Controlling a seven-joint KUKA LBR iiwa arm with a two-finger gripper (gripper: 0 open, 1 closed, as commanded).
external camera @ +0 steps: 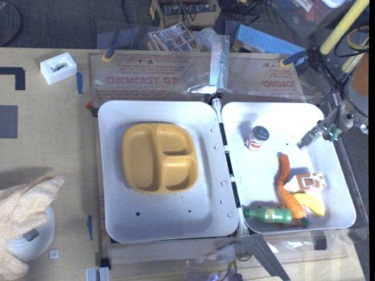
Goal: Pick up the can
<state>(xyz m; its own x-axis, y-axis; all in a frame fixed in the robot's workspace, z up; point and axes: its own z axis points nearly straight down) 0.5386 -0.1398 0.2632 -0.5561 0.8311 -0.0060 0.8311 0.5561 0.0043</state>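
Note:
The can (pixel 256 138) is small, white and red with a dark round top, and stands upright in the upper left part of the right bin (pixel 275 212). My gripper (pixel 313 136) hangs at the right side of that bin, near its right rim, well to the right of the can and apart from it. Its dark fingertip points down and left toward the bin floor. Nothing shows between its fingers.
A yellow divided tray (pixel 159 157) lies in the left bin (pixel 117 215). In the right bin's lower part lie an orange carrot-like piece (pixel 283 174), a small white and orange box (pixel 310 182), a yellow banana (pixel 309 202) and a green bottle (pixel 270 215).

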